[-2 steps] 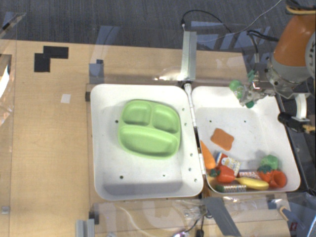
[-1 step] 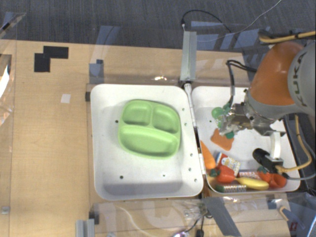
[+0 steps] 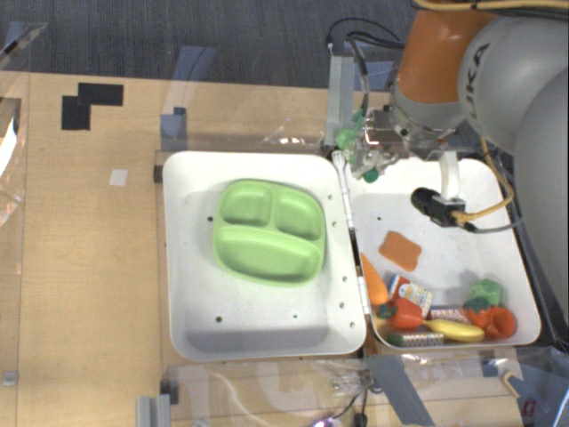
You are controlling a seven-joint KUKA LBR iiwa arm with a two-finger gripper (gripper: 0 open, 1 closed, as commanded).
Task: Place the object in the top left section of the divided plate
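A light green divided plate point(image 3: 267, 231) lies in the left white bin point(image 3: 191, 318), with two small sections on its far side and one large section in front. Its top left section point(image 3: 245, 202) holds nothing. My gripper point(image 3: 366, 160) hangs over the far left corner of the right bin point(image 3: 511, 238), just right of the wall between the bins. Small green and teal bits show at its tip; I cannot make out whether they are an object or part of the tool.
Toy foods lie in the right bin: an orange-brown slab point(image 3: 400, 250), a carrot point(image 3: 375, 279), a red piece point(image 3: 404, 315), a yellow banana point(image 3: 454, 330) and a green piece point(image 3: 485, 292). A black cable fitting point(image 3: 436, 205) hangs from the arm.
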